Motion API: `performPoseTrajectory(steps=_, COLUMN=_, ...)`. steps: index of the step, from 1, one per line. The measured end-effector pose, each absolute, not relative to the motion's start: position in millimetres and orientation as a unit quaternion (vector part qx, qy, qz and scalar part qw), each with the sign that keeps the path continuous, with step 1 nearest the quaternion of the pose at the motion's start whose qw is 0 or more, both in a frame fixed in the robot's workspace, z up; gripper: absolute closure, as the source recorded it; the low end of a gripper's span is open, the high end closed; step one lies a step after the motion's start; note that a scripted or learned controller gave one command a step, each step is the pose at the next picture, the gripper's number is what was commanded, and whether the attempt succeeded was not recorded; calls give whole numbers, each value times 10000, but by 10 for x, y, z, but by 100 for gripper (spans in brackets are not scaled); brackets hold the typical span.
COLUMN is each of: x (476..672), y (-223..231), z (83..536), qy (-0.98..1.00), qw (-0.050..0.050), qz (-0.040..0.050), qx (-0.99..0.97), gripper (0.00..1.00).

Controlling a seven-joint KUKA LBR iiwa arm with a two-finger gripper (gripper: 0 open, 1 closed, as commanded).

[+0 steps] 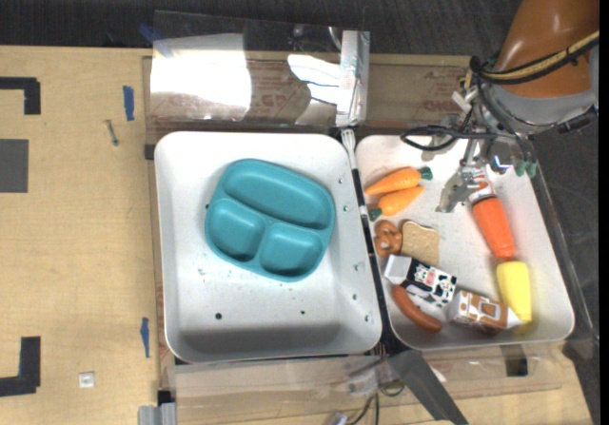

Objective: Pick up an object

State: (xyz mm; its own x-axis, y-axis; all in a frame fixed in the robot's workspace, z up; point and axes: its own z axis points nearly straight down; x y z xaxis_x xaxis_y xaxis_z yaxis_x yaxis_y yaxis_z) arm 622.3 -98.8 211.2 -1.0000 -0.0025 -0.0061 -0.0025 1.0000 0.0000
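Nearest in the right bin (561, 318) lie a sausage (416, 307), a small box (434, 284) and a yellow corn (515, 289); further back a big carrot (494, 225). The gripper (463, 187) hangs just beside its top end, fingers seemingly spread with nothing between them, though the view is poor. Nothing is lifted yet; the pick remains

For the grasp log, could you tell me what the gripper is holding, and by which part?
It cannot be told. The gripper hangs over the right bin, close beside the top end of the orange carrot, with nothing visibly between its fingers.
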Motion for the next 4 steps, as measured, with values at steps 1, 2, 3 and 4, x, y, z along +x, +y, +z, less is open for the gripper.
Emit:
performPoseTrajectory(steps=1, x=5487, y=-1129, z=1159, qy=9985, qw=168, qz=-8, qx=515, gripper=0)
performPoseTrajectory(steps=2, x=5101, y=-1227, z=1125, qy=9932, qw=393, qz=-2, qx=1094, gripper=0)
performPoseTrajectory(steps=3, x=5869, y=-1580, z=1473, qy=9952, qw=61, qz=-4, qx=981, gripper=0)
performPoseTrajectory(steps=4, x=5494, y=-2022, z=881, qy=9846, qw=45, qz=0, qx=1747, gripper=0)
